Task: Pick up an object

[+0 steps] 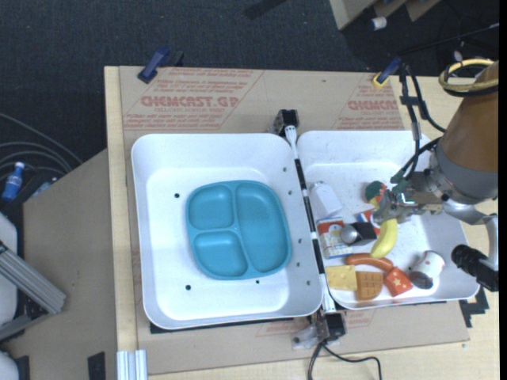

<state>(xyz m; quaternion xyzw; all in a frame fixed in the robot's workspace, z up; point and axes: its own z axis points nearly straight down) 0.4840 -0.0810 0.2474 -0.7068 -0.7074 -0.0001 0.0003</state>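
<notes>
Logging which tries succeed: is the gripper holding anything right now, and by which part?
Cannot be told. The gripper is low in the right bin, just above the banana amid the toy food, but nothing is visibly between its fingers.

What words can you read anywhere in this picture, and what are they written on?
"CHEMCAST GP", in red on the brown board behind the left bin.
"CHEMCAST", again in red on the same board behind the right bin; the end is cut off by cables.
Smaller red lines around both logos: too blurred to read.
The red and white packet in the right bin has print, too small to read.
</notes>
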